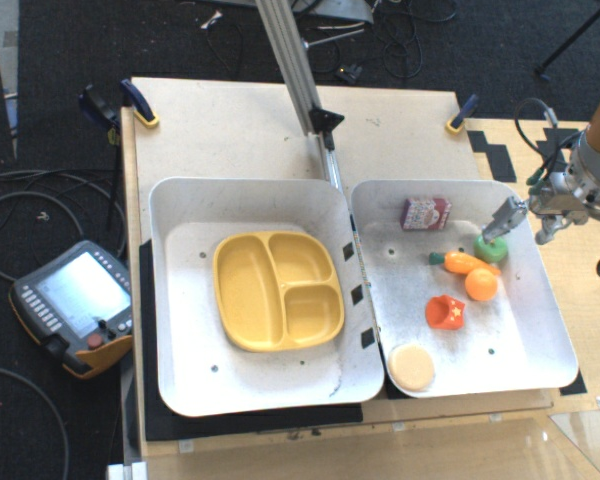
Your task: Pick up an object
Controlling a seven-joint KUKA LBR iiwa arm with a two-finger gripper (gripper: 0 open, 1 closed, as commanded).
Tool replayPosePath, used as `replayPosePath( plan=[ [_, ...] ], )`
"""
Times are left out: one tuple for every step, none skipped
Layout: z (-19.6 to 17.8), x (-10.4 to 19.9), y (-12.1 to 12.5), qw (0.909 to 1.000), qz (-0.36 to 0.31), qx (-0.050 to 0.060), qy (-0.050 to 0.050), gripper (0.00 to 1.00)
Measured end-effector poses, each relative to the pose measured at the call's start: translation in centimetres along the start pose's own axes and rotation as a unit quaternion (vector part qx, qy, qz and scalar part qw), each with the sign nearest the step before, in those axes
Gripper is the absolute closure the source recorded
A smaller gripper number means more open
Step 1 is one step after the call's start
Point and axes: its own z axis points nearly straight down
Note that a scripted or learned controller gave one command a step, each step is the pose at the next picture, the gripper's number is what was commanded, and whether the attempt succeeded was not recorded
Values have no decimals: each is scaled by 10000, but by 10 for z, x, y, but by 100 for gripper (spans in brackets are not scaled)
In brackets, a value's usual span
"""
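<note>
The right bin (pixel 540 338) holds several small items. A pink carton (pixel 426 213) lies near its back. A green piece (pixel 491 250), an orange carrot (pixel 459 262) and an orange ball (pixel 481 284) are bunched together toward its right side. A red pepper (pixel 444 312) sits in the middle and a beige round disc (pixel 412 366) lies at the front left corner. My gripper (pixel 526 225) hangs over the bin's right rear edge, open, with nothing between its fingers. Its left fingertip (pixel 502 222) is just above the green piece.
The left bin (pixel 180 368) holds a yellow divided plate (pixel 278 290). A metal pole (pixel 290 48) slants up from between the bins. A teach pendant (pixel 72 308) lies on the floor to the left. Clamps sit at the bench's back corners.
</note>
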Motion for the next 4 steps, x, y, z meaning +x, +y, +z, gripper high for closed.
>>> replayPosePath(
  plan=[
    [0, 0, 0, 10000, -1, 1, -1, 0],
    [57, -3, 9, 10000, 11, 25, 3, 0],
    [100, -3, 11, 10000, 12, 26, 5, 0],
    [150, -2, 11, 10000, 12, 5, -4, 0]
  ],
)
